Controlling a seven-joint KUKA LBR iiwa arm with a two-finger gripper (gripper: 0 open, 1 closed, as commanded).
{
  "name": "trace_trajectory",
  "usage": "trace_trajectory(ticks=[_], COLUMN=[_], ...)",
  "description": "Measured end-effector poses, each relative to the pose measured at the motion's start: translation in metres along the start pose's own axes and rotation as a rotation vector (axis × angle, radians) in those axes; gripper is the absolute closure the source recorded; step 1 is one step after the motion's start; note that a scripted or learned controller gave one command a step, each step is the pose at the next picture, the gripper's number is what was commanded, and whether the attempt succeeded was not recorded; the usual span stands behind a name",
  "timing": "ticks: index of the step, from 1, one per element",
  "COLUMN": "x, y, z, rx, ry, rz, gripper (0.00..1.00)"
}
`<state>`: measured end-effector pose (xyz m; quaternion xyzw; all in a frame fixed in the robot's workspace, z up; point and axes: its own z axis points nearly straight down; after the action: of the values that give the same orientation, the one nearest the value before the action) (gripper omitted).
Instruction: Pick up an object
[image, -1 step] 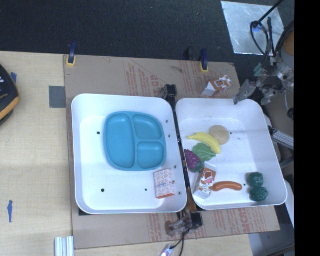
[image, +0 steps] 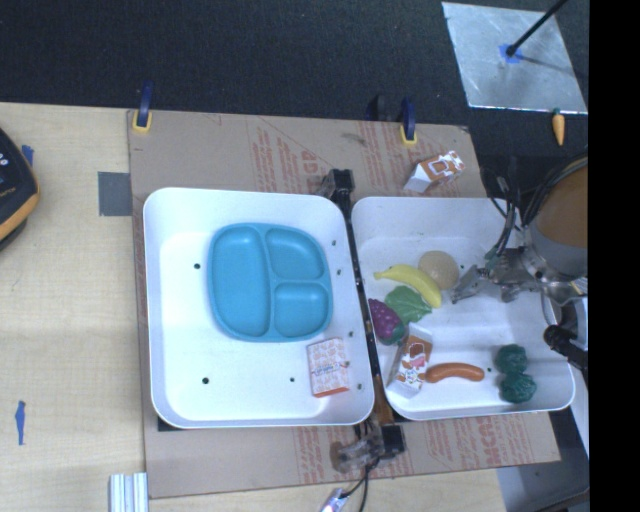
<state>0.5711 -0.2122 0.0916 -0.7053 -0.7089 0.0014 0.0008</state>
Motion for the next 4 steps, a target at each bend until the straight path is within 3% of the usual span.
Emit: trace_trajectory(ticks=[1,2,3,4], x=[0.0,0.049,0.103,0.102], y=[-0.096,-0.035,0.001,0.002], z=[0.001,-0.086,0.0,-0.011], rx=[0.001,-0.002,0.001,0.0], ry=[0.001,0.001,0.0,0.0], rz=[0.0,0.0,-0.001,-0.003], gripper=[0.0,0.0,0.0,1.0])
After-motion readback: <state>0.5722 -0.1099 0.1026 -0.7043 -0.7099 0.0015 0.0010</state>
